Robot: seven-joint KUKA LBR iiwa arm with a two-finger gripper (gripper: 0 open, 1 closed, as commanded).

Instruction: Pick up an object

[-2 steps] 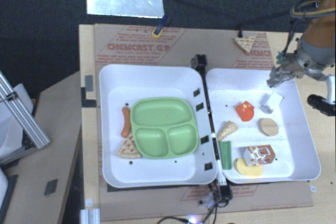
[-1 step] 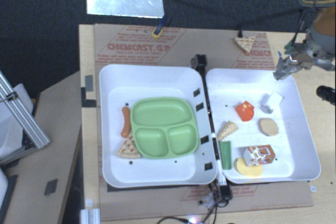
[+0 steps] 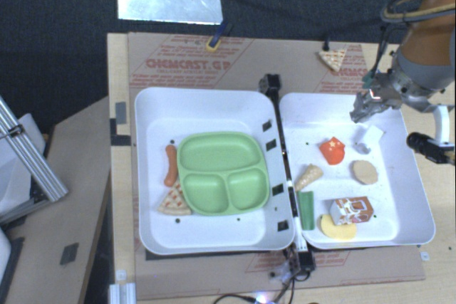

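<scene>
Grey gripper (image 3: pixel 368 107) over right bin (image 3: pixel 410 189), grip state unclear, red toy (image 3: pixel 332 149) near

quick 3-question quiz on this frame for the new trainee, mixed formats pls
1. True or false: the green tray sits in the right bin.
2. Which item lies nearest the claw? A) red toy B) sausage C) yellow piece
3. Fill in: a pizza slice lies in the left bin; another wedge lies outside the bins on the ____.

Key
1. False. The tray is in the left bin.
2. A. The claw hovers over the right bin's far end, and the red toy is closest.
3. Cardboard, beyond the right bin.
</scene>
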